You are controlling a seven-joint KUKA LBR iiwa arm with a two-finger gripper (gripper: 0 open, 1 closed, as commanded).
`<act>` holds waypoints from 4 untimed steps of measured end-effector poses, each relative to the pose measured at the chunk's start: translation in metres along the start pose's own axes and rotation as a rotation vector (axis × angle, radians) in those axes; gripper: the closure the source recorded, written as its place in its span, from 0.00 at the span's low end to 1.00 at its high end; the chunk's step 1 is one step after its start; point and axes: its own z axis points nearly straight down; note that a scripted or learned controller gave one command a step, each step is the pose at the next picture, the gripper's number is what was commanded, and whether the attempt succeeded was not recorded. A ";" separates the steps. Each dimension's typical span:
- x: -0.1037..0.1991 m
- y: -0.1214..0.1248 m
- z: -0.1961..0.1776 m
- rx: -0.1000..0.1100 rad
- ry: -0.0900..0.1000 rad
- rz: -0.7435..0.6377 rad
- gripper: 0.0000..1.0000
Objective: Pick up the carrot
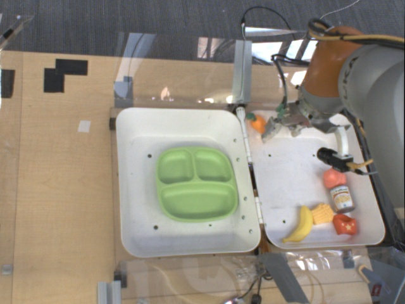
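The carrot (257, 124) lies in the far left corner of the right bin (285, 170), just beside the gripper (273, 129), whose grip state I cannot tell, with a banana (300, 225) well apart near the front.

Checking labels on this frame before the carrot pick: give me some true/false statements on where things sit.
1. The green plate lies in the left bin. True.
2. The carrot lies on the green plate. False: it is in the right bin, at its far left corner.
3. The gripper is over the right bin, just right of the carrot. True.
4. The banana is at the far edge of the right bin. False: it lies near the front edge, beside the corn.
5. The tomato is in the left bin. False: right bin, front right corner.
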 end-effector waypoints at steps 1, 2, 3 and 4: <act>0.033 0.007 -0.079 -0.003 0.000 0.090 0.00; 0.004 -0.004 0.020 0.000 0.001 -0.202 0.00; -0.010 -0.048 0.013 0.000 0.000 -0.011 0.00; -0.004 -0.006 0.022 0.023 0.006 -0.111 0.00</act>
